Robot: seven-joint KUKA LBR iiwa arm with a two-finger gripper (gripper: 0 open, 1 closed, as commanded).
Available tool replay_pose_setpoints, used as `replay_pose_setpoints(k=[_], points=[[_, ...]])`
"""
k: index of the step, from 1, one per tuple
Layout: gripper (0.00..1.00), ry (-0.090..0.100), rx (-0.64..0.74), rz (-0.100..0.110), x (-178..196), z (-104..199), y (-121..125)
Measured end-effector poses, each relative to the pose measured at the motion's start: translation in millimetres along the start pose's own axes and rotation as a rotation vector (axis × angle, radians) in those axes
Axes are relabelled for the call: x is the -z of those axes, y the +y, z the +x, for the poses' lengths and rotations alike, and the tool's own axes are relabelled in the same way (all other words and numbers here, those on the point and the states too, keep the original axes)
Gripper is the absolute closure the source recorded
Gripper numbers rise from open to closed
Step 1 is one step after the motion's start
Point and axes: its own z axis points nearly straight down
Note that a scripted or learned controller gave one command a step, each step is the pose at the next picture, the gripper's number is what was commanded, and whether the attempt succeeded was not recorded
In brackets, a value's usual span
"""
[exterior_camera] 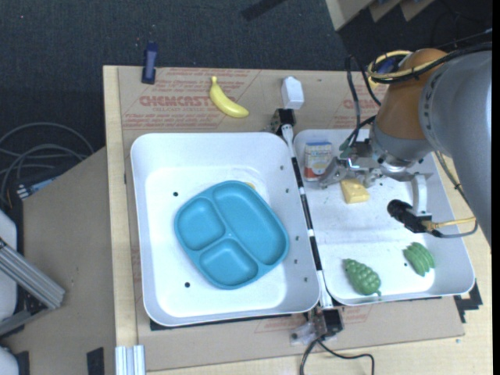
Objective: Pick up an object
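Reaching in from 3 o'clock, the grey arm (461,108) sets its gripper (355,170) over the upper half of the right bin (351,233). Whether the claw is released or clenched cannot be read from this view.

**Task thing**
- The yellow block (355,193) lies on the bin floor just at the gripper's 6 o'clock side. Contact between the two cannot be confirmed.

**Right bin, other contents**
- A small carton (317,159) stands at the 10 o'clock corner, close to the wall shared with the left bin (156,178), near the gripper's 9 o'clock side.
- A knobbly green piece (362,276) lies at 6 o'clock, near the bottom rim.
- A ribbed green piece (419,258) lies at 5 o'clock, near the right rim, apart from the knobbly one.
- Bare floor runs across the middle of the bin, between the yellow block and the two green pieces.

**Left bin**
- A blue divided tray (229,233) lies flat, slightly toward 5 o'clock of centre. Bare white floor borders it on the 9 and 12 o'clock sides.

**Bench outside the bins**
- A banana (228,100) lies on the bench (180,100) at 12 o'clock of the left bin, clear of its rim.
- A white item (292,91) sits above the join of the two bins.
- A blue item (149,62) sits at the bench's 11 o'clock edge.
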Motion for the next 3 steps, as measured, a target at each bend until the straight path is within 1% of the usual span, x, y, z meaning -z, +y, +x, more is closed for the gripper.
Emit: replay_pose_setpoints(k=[1, 2, 3], points=[[1.00, -0.002, 0.001, -0.003, 10.7, -0.1, 0.7], [0.00, -0.002, 0.001, -0.003, 10.5, -0.1, 0.6], [0.00, 0.000, -0.002, 0.002, -0.2, 10.5, -51.0]])
